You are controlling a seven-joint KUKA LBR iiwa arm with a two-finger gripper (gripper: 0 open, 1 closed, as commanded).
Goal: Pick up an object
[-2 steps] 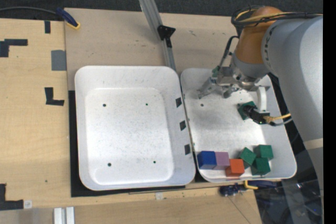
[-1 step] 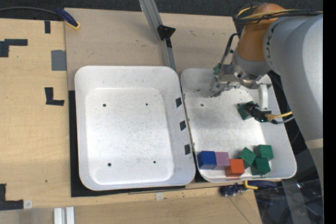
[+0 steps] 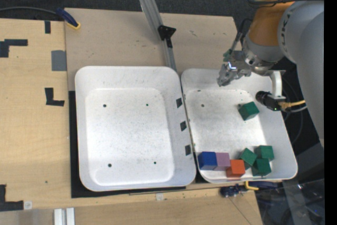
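Hovering gripper, spread unclear; lone small green cube looks light, rigid — pinch opp. flat sides.

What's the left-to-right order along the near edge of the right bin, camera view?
Blue block → purple block → orange block → cluster of three green blocks, too bunched to order. The lone green block sits farther back, and the hand hangs over the far rim of the right bin.

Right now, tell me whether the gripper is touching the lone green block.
Apart. The camera view shows the gripper near the right bin's far edge, with bare white floor between it and the lone green block.
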